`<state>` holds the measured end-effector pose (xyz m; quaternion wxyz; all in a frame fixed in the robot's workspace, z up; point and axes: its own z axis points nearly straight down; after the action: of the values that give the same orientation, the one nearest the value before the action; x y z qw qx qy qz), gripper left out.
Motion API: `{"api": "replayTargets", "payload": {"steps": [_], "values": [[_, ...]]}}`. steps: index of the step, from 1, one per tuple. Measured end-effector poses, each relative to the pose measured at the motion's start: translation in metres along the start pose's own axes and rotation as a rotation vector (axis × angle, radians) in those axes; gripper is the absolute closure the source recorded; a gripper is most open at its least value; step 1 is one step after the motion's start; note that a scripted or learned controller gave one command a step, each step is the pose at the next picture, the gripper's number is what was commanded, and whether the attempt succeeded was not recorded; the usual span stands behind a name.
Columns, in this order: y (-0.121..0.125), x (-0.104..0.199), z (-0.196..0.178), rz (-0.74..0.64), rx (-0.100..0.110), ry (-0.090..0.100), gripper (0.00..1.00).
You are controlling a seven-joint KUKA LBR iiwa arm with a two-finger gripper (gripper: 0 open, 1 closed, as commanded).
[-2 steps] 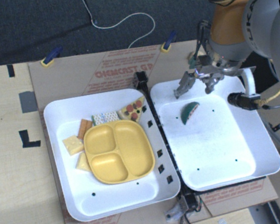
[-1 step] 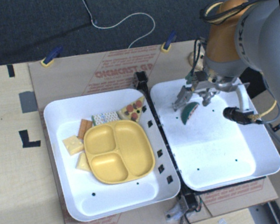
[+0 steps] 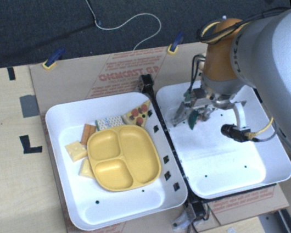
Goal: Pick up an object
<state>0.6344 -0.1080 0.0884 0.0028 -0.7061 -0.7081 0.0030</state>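
Observation:
A yellow divided plate (image 3: 123, 157) lies in the left bin (image 3: 78, 208). Around its upper-left edge sit small pieces: a pale yellow block (image 3: 75, 150), an orange-brown piece (image 3: 87, 133), a patterned item (image 3: 109, 123) and a pizza-slice toy (image 3: 138, 113). My gripper (image 3: 186, 117) hangs low over the upper-left part of the right bin (image 3: 267, 172), close to the divider between the bins. A small dark green thing (image 3: 192, 121) shows at its tip; whether it is held I cannot tell.
The grey arm (image 3: 270, 63) with its orange band (image 3: 223, 52) covers the right bin's upper-right side. A black cable connector (image 3: 236, 132) hangs over the bin floor. Blue clips (image 3: 53, 58) pin the cardboard underlay at the back.

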Motion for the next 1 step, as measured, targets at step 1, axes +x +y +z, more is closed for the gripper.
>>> {"api": "replayTargets", "payload": {"steps": [1], "values": [[-0.0003, 0.0004, 0.0044, 0.001, -0.006, -0.001, 0.00]]}}
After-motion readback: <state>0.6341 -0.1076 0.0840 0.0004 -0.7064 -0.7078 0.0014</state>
